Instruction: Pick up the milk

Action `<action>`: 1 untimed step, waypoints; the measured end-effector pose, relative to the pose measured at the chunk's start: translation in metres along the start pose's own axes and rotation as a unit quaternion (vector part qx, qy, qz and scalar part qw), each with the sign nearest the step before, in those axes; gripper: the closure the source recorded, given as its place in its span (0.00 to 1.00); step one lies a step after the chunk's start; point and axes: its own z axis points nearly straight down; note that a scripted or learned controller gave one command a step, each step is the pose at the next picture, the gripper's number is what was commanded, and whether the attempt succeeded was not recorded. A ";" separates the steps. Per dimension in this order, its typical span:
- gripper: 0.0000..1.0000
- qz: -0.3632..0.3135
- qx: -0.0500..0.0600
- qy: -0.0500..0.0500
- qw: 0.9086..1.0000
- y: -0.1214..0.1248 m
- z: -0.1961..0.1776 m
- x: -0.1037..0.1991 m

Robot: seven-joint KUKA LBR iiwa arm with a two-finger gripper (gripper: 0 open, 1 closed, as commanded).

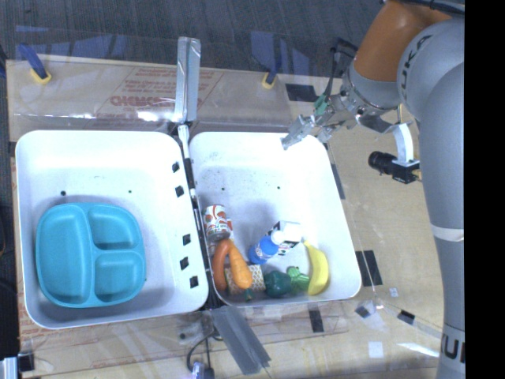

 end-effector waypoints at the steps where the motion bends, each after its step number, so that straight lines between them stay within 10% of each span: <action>1: 0.00 -0.062 0.000 0.000 0.998 0.000 -0.059 -0.005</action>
